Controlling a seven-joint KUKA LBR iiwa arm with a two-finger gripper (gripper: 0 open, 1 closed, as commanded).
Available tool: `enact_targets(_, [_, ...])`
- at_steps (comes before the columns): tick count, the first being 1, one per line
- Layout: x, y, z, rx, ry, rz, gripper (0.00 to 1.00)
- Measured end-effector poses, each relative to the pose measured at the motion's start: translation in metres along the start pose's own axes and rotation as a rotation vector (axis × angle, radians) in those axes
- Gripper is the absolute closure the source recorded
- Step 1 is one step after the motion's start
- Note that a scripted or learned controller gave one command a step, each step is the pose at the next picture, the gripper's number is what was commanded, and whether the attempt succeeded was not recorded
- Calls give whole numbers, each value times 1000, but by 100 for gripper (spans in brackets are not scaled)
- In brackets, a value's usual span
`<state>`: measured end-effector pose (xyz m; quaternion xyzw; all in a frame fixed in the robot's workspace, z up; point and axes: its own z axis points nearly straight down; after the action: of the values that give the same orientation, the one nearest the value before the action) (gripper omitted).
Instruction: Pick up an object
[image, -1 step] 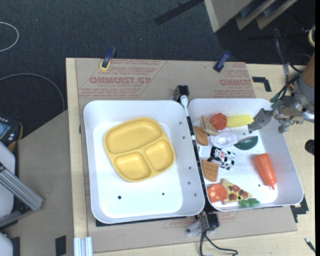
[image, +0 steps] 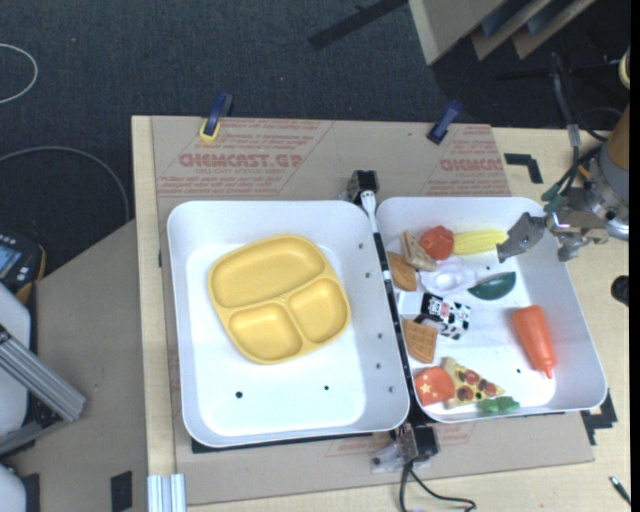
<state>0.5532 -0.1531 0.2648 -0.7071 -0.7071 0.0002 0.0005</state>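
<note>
Gripper (image: 522, 240) above the right white bin (image: 590, 350), its grip state not possible to tell.

The robot should descend straight on one separated toy, like the orange plastic carrot (image: 535, 338) near the right wall; the left bin holds a yellow divided plate (image: 278, 298), on a cardboard-covered bench (image: 300, 160) over dark carpet.

left bin (image: 190, 330): divided tray (image: 278, 297) inside | right bin (image: 580, 350): toy foods (image: 470, 300) inside
</note>
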Motion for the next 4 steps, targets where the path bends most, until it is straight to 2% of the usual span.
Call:
enact_targets(1, [0, -1, 64, 6, 2, 0, 0])
enact_targets(2, [-3, -8, 109, 6, 2, 1, 0])
enact_targets(3, [-12, -6, 154, -5, 4, 2, 0])
enact_targets(4, [-12, -7, 164, -5, -2, 0, 0])
